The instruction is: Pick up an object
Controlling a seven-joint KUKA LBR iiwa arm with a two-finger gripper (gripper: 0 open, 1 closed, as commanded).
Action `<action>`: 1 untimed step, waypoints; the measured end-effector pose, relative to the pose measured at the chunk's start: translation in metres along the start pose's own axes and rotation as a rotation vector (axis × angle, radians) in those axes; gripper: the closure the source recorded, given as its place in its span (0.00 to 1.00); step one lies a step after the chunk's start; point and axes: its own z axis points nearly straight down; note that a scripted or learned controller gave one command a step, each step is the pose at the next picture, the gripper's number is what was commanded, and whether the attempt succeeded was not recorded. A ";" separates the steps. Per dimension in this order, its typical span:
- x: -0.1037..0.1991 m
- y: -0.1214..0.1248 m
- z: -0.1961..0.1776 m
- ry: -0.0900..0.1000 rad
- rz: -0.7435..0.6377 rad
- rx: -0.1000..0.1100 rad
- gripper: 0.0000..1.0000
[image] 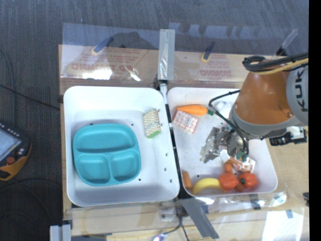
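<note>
Here the tool (216, 144) hangs low inside the right bin (193, 152), over bare floor near its middle, with the orange-banded arm (263, 104) covering much of the bin's right half. Nothing can be made out between its metal parts, and whether they are spread or pressed together cannot be told from this slanted view. The nearest candidates for picking lie along the bin's front wall: a yellow banana (205, 185), a red tomato-like piece (228, 181) touching it, and a second red piece (247, 181) just beside that, with a small printed packet (242, 163) above them. The risk, as I judge it, is that the tool descends where it now hangs and closes on nothing, since the floor under it looks bare; or, if it shifts toward the front cluster, that it lands between crowded round pieces and nudges them against the wall rather than catching one. At the back of the same bin sit a carrot (192, 110) and a flat printed packet (184, 121), touching each other and well apart from the tool. The left bin (80, 102) holds a teal divided plate (106, 153) and a small patterned sponge (151, 123) near the shared edge.
</note>
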 end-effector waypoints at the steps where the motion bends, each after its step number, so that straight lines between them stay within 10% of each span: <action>1: -0.023 -0.028 0.072 0.001 0.383 0.002 1.00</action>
